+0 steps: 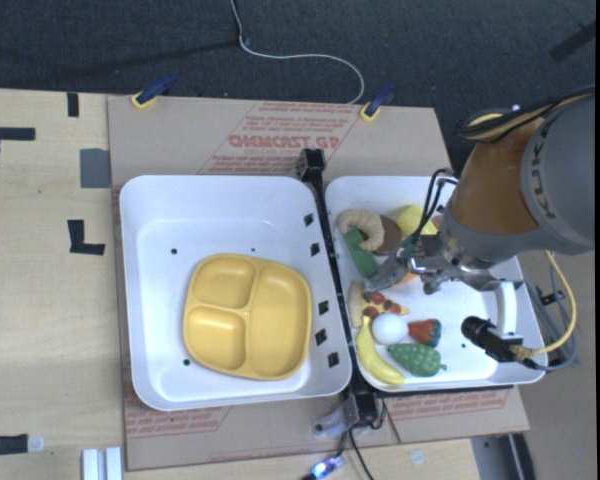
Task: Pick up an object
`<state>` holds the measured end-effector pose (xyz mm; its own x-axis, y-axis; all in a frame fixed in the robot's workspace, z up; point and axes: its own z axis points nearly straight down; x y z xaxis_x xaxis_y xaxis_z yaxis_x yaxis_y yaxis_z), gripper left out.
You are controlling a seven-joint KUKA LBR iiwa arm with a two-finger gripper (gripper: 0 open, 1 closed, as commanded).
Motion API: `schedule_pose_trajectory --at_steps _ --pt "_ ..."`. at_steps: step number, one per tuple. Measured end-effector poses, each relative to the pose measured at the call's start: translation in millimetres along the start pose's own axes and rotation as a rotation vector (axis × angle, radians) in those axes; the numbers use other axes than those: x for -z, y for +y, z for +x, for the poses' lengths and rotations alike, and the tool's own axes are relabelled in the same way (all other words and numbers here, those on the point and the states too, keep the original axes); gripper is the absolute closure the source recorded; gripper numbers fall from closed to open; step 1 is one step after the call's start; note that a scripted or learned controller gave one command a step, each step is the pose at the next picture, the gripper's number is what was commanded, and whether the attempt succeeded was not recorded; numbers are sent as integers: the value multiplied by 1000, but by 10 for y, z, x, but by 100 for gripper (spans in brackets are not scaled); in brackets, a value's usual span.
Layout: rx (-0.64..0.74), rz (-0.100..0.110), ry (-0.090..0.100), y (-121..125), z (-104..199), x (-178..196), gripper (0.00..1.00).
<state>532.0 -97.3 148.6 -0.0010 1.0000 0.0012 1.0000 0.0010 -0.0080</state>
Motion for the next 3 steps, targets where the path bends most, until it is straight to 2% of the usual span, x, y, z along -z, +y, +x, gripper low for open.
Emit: schedule_pose_trajectory --at_steps 1,2,3 --pt "0 -1 0 -29 3 -438 0" --pt "0 -7 0 -25 15 -647 0" --pt "2 -8 0 -20 21 -537 100"
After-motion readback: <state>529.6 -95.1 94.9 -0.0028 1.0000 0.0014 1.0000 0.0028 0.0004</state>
